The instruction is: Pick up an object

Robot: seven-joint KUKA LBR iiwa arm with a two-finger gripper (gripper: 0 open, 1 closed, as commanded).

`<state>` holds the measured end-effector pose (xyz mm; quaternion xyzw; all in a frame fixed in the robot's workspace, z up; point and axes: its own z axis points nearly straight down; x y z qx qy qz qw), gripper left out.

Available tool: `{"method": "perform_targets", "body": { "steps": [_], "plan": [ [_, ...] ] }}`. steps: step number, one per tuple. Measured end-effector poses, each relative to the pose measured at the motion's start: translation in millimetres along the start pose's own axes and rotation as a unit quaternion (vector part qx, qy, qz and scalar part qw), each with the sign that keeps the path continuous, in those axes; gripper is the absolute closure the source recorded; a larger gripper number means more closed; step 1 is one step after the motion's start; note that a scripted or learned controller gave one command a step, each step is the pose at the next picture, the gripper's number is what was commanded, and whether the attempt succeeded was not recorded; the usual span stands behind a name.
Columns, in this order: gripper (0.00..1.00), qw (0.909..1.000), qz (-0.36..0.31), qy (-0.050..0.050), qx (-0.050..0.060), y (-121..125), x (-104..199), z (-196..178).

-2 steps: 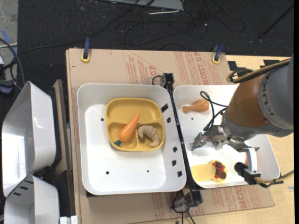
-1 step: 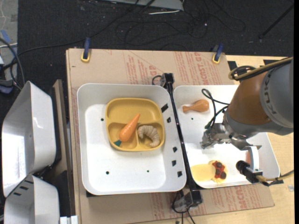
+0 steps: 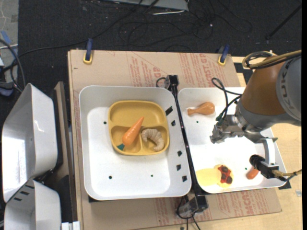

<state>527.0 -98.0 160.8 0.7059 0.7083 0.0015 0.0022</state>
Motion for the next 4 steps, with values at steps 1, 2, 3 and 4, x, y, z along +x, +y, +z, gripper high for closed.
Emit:
{"method": "perform_targets", "body": {
  "steps": [1,2,3,4],
  "plan": [
    [1.0,1.0,0.0,0.0,-0.001,-2,-2,-63],
    [1.0,1.0,0.0,0.0,-0.001,0,-2,-116],
    [1.0,1.0,-0.002,0.001,0.003,-8,53,-111],
    [1.0,1.0,-0.002,0.001,0.004,-11,107,-95]
  ]
}}
